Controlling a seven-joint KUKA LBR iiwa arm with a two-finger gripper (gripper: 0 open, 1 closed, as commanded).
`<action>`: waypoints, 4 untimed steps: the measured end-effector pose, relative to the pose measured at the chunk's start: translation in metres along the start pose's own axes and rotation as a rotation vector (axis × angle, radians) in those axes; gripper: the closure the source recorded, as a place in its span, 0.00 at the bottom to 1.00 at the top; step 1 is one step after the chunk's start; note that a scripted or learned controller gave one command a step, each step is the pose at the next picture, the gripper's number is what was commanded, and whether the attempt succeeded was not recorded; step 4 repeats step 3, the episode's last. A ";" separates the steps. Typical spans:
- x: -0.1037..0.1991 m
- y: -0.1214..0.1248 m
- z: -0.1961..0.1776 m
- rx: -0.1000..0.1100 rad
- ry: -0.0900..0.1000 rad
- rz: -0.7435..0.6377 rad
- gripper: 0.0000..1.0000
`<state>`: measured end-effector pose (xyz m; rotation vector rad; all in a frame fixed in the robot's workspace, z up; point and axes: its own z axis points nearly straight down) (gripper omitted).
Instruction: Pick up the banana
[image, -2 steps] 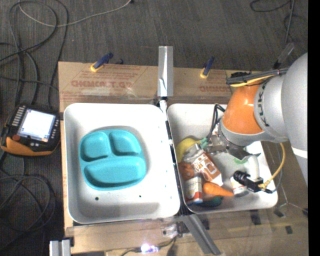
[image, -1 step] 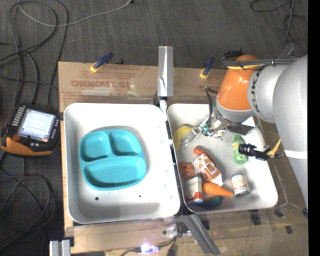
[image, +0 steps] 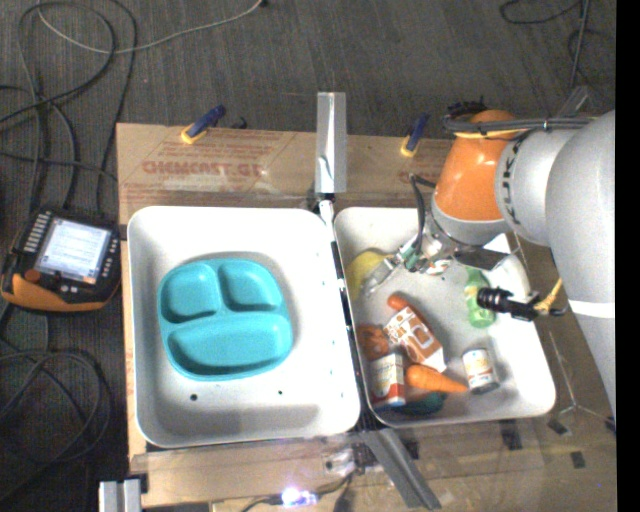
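The banana (image: 361, 266), yellow and partly hidden, lies in the upper left corner of the right bin (image: 535, 395). My gripper (image: 392, 268) hangs low over that corner, right at the banana's right side and seemingly touching it. The grey arm with its orange band (image: 468, 185) comes down from the upper right and hides the bin's back part. Whether anything is held is not visible.
The right bin also holds an orange-and-white carton (image: 413, 335), a carrot (image: 436, 380), a small can (image: 480, 370), a green item (image: 477, 302) and a jar (image: 388, 378). A blue compartment plate (image: 228, 318) sits in the left bin (image: 150, 400). A metal divider (image: 329, 150) stands between the bins.
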<state>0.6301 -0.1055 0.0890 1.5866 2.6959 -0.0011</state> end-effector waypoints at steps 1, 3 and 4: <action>-0.018 0.033 0.001 0.016 0.015 0.051 0.00; 0.049 0.072 -0.092 0.011 0.012 0.063 1.00; 0.049 0.072 -0.092 0.011 0.012 0.063 1.00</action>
